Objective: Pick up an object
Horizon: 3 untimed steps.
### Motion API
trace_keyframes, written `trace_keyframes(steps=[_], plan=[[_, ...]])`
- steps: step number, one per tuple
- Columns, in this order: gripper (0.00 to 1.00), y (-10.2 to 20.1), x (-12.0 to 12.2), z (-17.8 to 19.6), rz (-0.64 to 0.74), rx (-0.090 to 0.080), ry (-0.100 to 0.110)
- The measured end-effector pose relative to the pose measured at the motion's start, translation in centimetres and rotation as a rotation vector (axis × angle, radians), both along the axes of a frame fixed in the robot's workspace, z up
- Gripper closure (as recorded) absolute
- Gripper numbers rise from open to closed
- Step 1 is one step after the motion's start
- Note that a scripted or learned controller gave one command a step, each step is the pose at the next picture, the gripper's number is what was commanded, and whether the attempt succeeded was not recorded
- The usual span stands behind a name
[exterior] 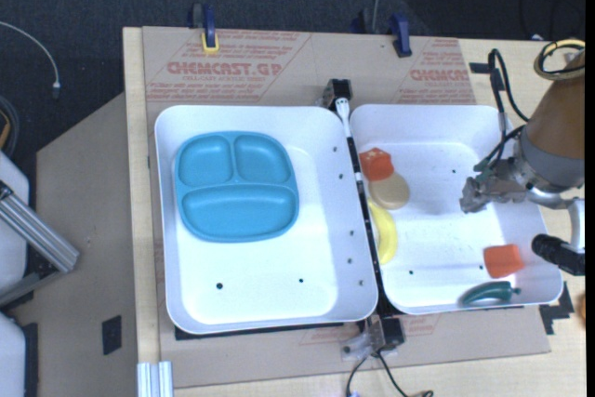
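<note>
Dark carpet surrounds the bench; in the right bin, the gripper blurs, its jaw state unreadable, right of the beige disc.

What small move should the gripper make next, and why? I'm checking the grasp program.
Probably shift toward the orange block and descend. The gripper hangs over bare floor of the right bin, with that block nearest, lying apart from the teal object.

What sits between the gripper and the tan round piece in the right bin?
Nothing: in the camera view, bare white floor of the right bin separates the gripper from the tan round piece.
</note>
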<state>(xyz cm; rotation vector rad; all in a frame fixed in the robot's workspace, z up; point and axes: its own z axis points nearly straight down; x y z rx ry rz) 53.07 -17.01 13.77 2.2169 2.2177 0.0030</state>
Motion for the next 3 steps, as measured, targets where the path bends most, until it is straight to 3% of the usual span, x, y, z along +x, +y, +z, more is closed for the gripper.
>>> trace_keyframes(steps=[2, 3], plan=[[1.0, -0.4, 0.6, 7.4, 0.001, 0.0, 0.0], [1.0, 4.1, -0.2, 8.0, 0.004, 0.005, 0.007]])
